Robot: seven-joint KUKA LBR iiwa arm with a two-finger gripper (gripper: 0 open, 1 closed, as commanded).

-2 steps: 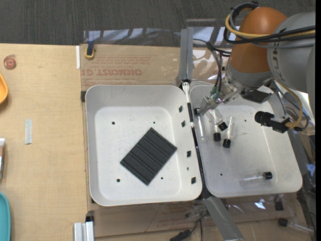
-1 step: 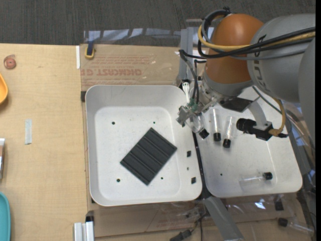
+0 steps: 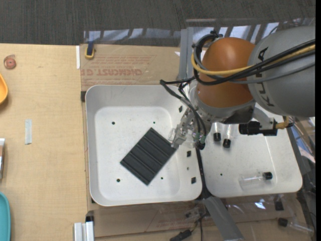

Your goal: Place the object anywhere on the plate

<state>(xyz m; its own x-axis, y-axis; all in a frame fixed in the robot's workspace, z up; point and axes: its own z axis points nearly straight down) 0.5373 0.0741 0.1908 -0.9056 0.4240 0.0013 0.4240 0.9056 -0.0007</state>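
Observation:
A dark, ribbed, rectangular plate [image 3: 148, 155] lies flat and turned at an angle in the left white bin [image 3: 100, 134]. My gripper [image 3: 180, 134] hangs low over the right side of that bin, just off the plate's upper right corner; I see nothing held in it. The arm's orange band [image 3: 225, 74] and grey body cover the top of the right bin [image 3: 281, 185]. A small clear tube with a black cap [image 3: 256, 178] lies on the right bin's floor near its front edge, well away from the gripper.
Cardboard [image 3: 125, 64] lies behind the left bin. The wooden bench [image 3: 40, 134] stretches left, with an orange item [image 3: 2, 92] and a teal item [image 3: 4, 217] at its edge. Yellow and black cables [image 3: 200, 59] loop over the arm.

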